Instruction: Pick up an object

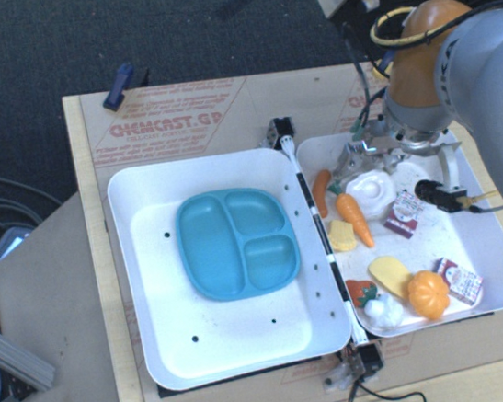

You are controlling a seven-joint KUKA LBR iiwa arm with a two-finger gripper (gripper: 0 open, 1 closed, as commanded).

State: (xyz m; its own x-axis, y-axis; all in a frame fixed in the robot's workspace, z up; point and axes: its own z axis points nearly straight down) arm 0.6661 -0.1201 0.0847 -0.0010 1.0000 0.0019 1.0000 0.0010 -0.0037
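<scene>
Camera view: gripper (376, 152) hovering over white cup (370, 190) in right bin (491, 250); fingers state, cannot tell. Carrot (354, 219) touching cup, so crowding is risking slipped or double grab.

From my remote seat I see the KUKA arm (481, 52) as a bulky, smooth, rounded casing in pale grey, its biggest segment swelling toward the right edge. Above the wrist sits a glossy orange band (426, 55), domed and catching the light. A thin yellowish cable (387, 28) loops beside the orange part, and darker cables (367, 86) trail down its left flank. Under the band I see a silvery metal flange (417, 126), ring-shaped, with small fittings and a bluish speck at its left side. The gripper (378, 164) below it is a cluster of grey and white parts; finer detail is too small to make out.
</scene>
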